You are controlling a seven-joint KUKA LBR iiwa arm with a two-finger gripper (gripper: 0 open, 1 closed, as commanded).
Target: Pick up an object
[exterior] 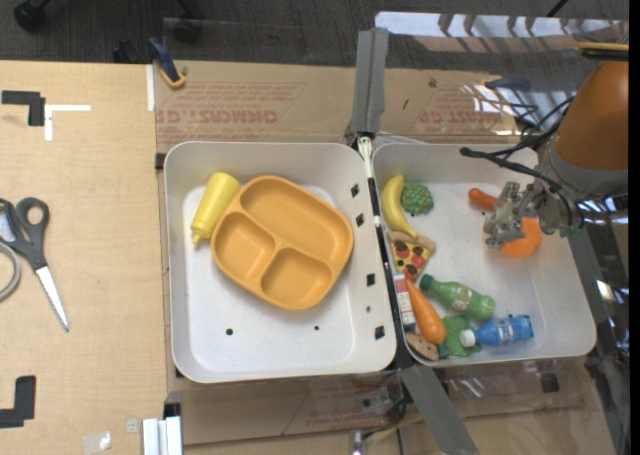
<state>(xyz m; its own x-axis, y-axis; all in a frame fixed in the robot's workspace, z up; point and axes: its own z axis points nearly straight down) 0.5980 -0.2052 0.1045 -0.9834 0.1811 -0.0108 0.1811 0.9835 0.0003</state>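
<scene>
**Current state.** The two-finger gripper (503, 219) is low inside the right white bin (560, 338), in its far right part. It sits against the left side of a round orange plastic fruit (524, 242). The view does not show whether the gripper is apart or together, nor whether the fruit is held. A small orange-red piece (481, 198) lies just beside the gripper, toward the bin's far edge.

**Other contents.**
- Along the right bin's left wall: a yellow toy banana (392, 205), a green knobbly toy vegetable (418, 199) and a toy pizza slice (408, 254).
- Toward its near edge: an orange toy carrot (428, 317), a green plastic bottle (458, 295) and a blue plastic bottle (506, 329).
- In the left white bin (270, 358): a yellow three-compartment plastic plate (283, 240), with a yellow squeeze bottle (212, 205) touching its far left rim.

**Failure risks (judgement).**
1. Slip-out: the fruit is round and smooth. The gripper appears offset to one side, so closing off-centre would likely squeeze the fruit away.
2. Roll-away: a sideways push could send the fruit toward the bin's right wall, which is near.
3. Wrong or double pick: the orange-red piece is close enough to be caught or pushed.
4. Empty lift: rising without a confirmed hold leaves the task undone.
</scene>
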